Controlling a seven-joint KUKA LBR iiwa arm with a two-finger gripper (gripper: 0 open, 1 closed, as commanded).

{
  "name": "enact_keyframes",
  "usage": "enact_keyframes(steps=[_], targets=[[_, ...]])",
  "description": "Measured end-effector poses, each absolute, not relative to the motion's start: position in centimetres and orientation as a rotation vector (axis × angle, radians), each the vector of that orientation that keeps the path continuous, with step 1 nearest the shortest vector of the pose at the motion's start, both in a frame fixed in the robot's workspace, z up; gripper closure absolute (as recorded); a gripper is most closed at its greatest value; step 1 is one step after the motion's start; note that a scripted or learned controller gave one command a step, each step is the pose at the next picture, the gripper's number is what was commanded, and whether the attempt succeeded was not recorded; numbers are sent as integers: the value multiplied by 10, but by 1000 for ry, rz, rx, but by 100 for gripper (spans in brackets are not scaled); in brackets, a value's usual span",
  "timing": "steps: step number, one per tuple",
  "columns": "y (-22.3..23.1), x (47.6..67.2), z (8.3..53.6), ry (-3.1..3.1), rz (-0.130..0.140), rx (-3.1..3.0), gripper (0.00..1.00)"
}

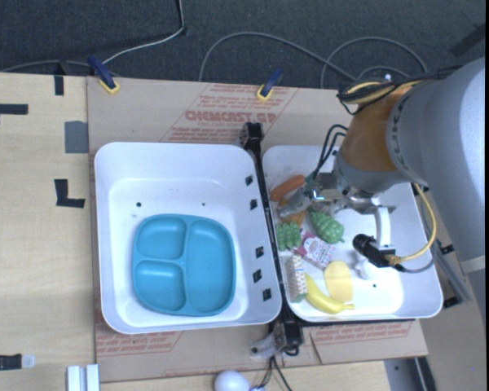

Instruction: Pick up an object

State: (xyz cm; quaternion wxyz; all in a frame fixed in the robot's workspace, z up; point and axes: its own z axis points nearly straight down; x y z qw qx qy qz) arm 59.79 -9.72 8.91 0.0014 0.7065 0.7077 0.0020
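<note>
— What's in the left bin (114, 169)?

— A blue divided plate (183, 265), nothing moving.

— And right of that plate?

— The right bin (416, 296) holds the toys: an orange piece (288, 186), green ones (326, 226), a yellow banana (326, 301). The gripper (316, 194) is down among them.

— Pinching anything?

— Can't tell; the fingers are blurred, perhaps near the orange piece.

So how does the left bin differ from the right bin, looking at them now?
The left bin holds one blue divided plate, lying flat; the right bin holds a cluster of small toy foods, including a yellow banana. The arm's gripper is over the right bin, not the left bin. Both are shallow, white and side by side.
</note>
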Motion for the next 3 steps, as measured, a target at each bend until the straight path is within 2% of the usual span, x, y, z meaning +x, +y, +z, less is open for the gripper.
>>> enact_keyframes(steps=[1,2,3], targets=[[-96,642,90,2218,9,2215,0],[-93,644,103,2222,18,2215,100],[-93,643,101,2224,15,2216,0]])
